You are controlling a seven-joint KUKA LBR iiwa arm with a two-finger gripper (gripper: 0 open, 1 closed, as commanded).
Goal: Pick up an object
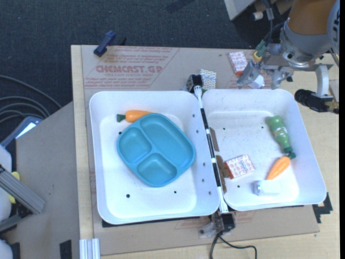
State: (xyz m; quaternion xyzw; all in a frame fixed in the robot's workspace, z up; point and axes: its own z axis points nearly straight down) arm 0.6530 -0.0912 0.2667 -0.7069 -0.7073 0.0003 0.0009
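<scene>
Closest to the lens, at the lower edge: black clamp (222,222) with a trailing cable, sat at the near end of the seam between the two bins. Rested on a pale cardboard sheet (135,63) printed with red lettering, both bins side by side and touching along that seam.

Left bin (102,198): held a blue divided plate (155,149) with three compartments, turned at an angle near the middle. Just behind the plate, touching its far rim, lay an orange toy carrot (136,115) with a green tip pointing left.

Right bin (307,193): held four loose things, all candidates for picking. Green bottle (279,133) lay on its side near the right wall. Just below it, second carrot (278,168), tilted, leafy end close to the bottle's base. Small patterned box (239,166) lay near the seam wall. Small white piece (265,188) lay near the front, just beside the second carrot's tip.

Beyond the bins, on the cardboard: two small patterned packets, one (208,79) at the far end of the seam, one (237,61) further right; blue item (105,43) at the far left corner.

Reached in from the upper right: grey arm (310,15) with orange band. Hung over the far rim of the right bin, gripper (264,80), well apart from every object in the bin. Could not tell whether spread or pressed together; nothing seen in its grasp.
</scene>
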